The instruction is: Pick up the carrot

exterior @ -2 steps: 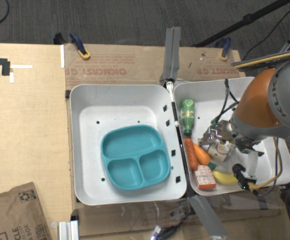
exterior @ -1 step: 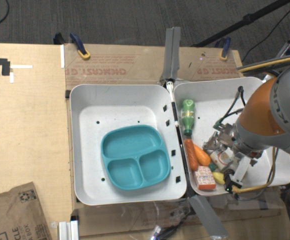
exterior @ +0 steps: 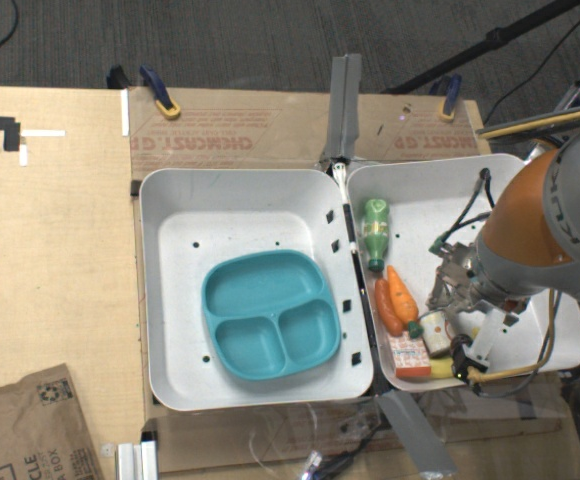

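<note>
Camera view: the orange tapered carrot (exterior: pixel 395 299) is seen lying in the right shallow white bin (exterior: pixel 410 184), against its left wall, below a green plastic bottle (exterior: pixel 374 231). It is not lifted. The two-finger gripper (exterior: pixel 453 290) is placed just beside it; its state cannot be told. Pickup is judged not done.

Glossy teal plastic tray (exterior: pixel 270 313), smooth white bins (exterior: pixel 170 298)

Orange carrot (exterior: pixel 396 299) — flat, slanted — along the right bin's (exterior: pixel 425 180) left wall.
</note>
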Controlling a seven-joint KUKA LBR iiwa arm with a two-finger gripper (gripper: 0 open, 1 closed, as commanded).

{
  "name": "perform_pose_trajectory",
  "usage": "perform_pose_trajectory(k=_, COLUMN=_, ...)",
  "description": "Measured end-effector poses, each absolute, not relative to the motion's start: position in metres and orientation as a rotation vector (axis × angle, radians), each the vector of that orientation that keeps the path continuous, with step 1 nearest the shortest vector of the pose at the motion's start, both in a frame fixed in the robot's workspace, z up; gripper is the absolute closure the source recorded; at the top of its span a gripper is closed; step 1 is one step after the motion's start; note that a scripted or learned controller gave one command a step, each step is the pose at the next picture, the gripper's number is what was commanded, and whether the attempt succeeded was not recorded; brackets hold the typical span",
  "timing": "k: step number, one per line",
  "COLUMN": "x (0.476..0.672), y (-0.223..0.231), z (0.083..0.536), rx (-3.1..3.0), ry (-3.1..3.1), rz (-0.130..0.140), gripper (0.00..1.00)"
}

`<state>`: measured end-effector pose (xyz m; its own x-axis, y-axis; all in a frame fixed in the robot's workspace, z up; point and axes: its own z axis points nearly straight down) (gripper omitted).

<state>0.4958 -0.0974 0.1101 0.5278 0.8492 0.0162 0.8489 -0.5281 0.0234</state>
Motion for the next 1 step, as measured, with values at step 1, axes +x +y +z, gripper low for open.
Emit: perform_pose_trajectory(k=1, x=0.5271, y=-0.0696, z=0.1882, rx=2.716, ry=1.583, rz=-0.012, gripper=1.00)
